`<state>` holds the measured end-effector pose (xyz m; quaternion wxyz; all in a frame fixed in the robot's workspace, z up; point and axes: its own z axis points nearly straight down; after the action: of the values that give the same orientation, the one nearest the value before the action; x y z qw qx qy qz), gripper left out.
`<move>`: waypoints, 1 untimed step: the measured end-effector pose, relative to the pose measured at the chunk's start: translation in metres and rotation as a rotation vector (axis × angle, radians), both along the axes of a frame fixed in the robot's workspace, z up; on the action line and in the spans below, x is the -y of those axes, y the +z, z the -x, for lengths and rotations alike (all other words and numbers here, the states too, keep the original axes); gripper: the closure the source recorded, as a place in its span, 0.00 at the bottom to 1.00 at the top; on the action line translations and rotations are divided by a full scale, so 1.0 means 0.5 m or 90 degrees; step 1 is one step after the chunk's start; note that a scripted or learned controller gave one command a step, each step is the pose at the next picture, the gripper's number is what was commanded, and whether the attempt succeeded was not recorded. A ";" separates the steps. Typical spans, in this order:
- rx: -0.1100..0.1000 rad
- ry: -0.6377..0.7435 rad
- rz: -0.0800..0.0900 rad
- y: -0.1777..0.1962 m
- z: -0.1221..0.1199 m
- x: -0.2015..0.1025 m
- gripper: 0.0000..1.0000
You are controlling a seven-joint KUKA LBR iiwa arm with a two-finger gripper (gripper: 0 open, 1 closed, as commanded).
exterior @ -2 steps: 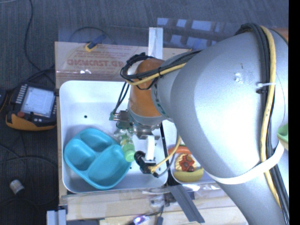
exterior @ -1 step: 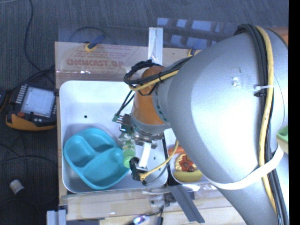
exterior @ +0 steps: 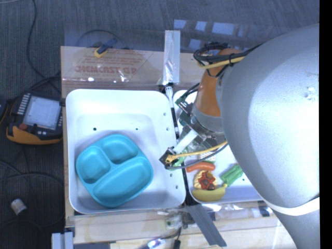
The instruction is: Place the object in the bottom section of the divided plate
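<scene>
A blue divided plate (exterior: 114, 169) lies in the left white bin (exterior: 104, 105), toward its front. Its large section faces the front right and two smaller sections lie at the back left; all hold nothing. My gripper (exterior: 191, 148) hangs low over the left edge of the right bin (exterior: 244, 193), next to the wall between the bins. Just below it lie toy foods: an orange-red sausage shape (exterior: 201, 166), a yellow slice with red topping (exterior: 207, 183) and a green piece (exterior: 232, 174). I see nothing held in the gripper.
The arm's big grey body (exterior: 275, 118) covers most of the right bin. A handheld control pendant (exterior: 36, 119) lies on the floor to the left. A clear sheet with red lettering (exterior: 111, 66) lies behind the left bin.
</scene>
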<state>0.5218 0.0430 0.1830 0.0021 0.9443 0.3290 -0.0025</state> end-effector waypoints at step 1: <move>-0.001 0.123 -0.001 0.038 0.040 -0.193 1.00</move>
<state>0.5018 0.1394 0.2021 0.0016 0.9083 0.4183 -0.0027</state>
